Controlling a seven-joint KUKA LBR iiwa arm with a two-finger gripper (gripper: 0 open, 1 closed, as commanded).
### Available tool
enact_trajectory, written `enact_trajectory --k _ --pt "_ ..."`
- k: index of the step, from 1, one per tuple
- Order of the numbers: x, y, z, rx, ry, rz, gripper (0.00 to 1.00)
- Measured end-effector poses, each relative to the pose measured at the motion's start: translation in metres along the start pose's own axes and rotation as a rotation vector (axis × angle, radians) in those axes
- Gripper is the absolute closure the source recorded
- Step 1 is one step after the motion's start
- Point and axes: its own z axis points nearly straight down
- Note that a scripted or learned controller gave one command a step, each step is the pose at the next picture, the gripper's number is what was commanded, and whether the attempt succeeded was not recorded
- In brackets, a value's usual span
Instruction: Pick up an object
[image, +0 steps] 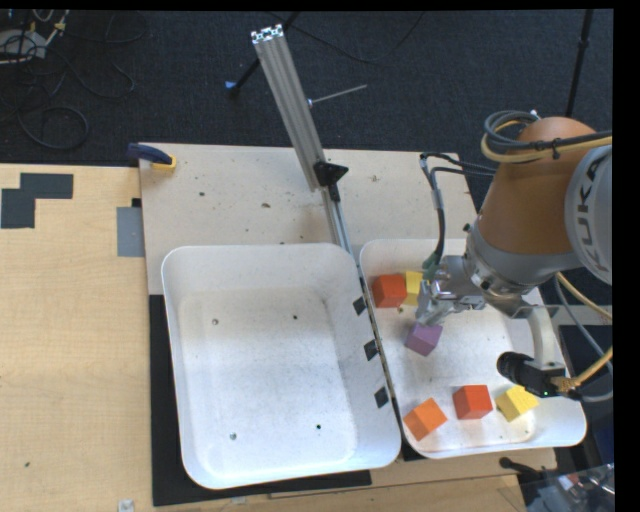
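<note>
Purple cube (423, 338) under the gripper (432, 311) in the right shallow white bin (560, 430).
Whether the gripper grips the small purple block cannot be told; the block sits tilted just below it, near an orange-red cube (389, 290).

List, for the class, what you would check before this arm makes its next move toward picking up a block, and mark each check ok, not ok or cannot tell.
1. Target in view: the purple block lies in the right bin - ok.
2. Gripper placed over the target: it sits just above the purple block - ok.
3. Block between the fingers: cannot tell.
4. Space around the target: the orange-red block and yellow block sit close behind the gripper - not ok.
5. Other blocks out of the way: the three at the near edge, such as the red block, lie apart - ok.
</note>
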Motion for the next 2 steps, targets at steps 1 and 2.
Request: enact_trajectory --k 1,2 --pt "0.047 -0.018 -0.001 -0.001 0.000 0.000 1.00" --pt "0.104 -0.031 0.014 0.000 0.000 -0.001 1.00"
